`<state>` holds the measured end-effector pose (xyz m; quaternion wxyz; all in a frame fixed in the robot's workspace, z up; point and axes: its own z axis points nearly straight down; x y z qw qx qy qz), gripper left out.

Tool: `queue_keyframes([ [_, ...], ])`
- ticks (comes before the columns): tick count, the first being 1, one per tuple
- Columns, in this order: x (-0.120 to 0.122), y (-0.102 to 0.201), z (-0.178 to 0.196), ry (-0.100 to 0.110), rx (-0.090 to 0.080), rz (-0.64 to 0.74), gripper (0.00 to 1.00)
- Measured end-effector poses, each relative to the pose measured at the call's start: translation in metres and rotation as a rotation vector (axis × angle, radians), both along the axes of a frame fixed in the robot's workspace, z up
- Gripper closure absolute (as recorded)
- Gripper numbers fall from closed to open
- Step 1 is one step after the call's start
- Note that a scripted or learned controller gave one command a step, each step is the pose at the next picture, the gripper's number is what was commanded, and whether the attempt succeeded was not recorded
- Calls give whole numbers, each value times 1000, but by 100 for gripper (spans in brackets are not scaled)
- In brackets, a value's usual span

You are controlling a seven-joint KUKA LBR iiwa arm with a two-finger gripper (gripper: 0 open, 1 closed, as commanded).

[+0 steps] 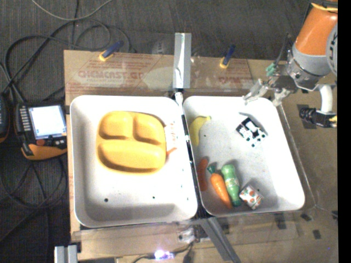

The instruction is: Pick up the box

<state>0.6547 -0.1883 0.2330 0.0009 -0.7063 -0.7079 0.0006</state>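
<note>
The end effector (265,90) is hovering at the 1 o'clock corner of the right bin (290,163), over its far rim, fingers spread wide and holding nothing. The box (251,130), white with dark markings, is lying just inside that bin toward 1 o'clock, near the end effector but apart from it, with bare floor showing around it. Along the 9 o'clock wall a banana (197,128) is lying. Toward 6 o'clock a carrot (219,186), a green bottle (231,183) and a small patterned carton (250,196) are lying close together. The left bin (88,201) is holding a yellow divided tray (131,141). The worktop (109,73) is showing at 12 o'clock
</note>
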Motion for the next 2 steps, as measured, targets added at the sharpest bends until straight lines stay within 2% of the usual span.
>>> queue_keyframes([
  [1, -58, -24, -128, -2, 1, 136, 0],
  [2, -58, -24, -128, -2, 1, 135, 0],
])
